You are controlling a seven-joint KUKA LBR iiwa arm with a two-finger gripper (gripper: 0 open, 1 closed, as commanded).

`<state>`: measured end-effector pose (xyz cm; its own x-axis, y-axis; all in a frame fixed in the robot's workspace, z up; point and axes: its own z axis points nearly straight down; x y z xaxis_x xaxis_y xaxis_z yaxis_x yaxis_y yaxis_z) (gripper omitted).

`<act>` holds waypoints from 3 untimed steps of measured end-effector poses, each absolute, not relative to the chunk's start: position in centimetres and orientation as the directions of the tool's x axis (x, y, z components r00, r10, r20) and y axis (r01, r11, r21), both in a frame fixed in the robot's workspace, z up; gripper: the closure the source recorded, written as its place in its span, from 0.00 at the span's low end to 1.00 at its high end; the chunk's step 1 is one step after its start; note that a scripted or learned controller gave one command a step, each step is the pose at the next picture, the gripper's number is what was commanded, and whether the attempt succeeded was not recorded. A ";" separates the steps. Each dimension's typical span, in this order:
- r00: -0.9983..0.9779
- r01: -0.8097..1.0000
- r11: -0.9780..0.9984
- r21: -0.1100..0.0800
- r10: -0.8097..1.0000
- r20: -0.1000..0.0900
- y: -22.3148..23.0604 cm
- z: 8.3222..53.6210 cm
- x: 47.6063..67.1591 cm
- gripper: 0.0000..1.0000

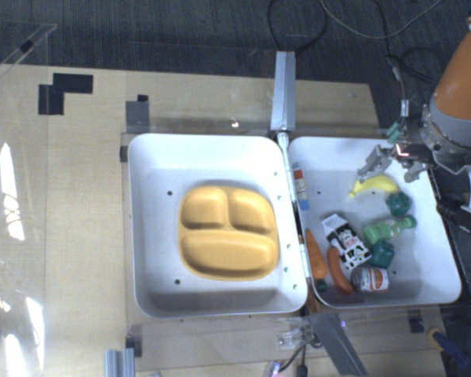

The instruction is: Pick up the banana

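Beside the left bin [141, 234] with its yellow tray [224, 232], the right bin [447, 289] holds the banana [374, 185] near its far side, and the gripper [392, 163] hangs just above it, fingers apart and empty, so the approach looks underway: descend, then close.

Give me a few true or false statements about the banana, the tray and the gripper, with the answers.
1. The banana lies in the right bin. True.
2. The yellow tray sits in the right bin. False: it sits in the left bin.
3. The gripper is above the right bin, close to the banana. True.
4. The banana is lifted between the gripper's fingers. False: it lies on the bin floor.
5. The carrot lies beside the tray. False: it lies in the right bin.
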<state>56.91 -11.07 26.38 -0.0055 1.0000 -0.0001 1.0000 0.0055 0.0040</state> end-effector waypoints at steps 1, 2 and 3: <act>0.039 0.999 -0.039 0.003 0.999 0.000 -15.2 19.9 59.5 0.00; -0.061 0.998 0.061 0.009 0.998 -0.002 -16.2 8.8 62.0 0.00; -0.031 1.000 0.031 0.005 1.000 0.003 -20.1 8.9 66.6 0.00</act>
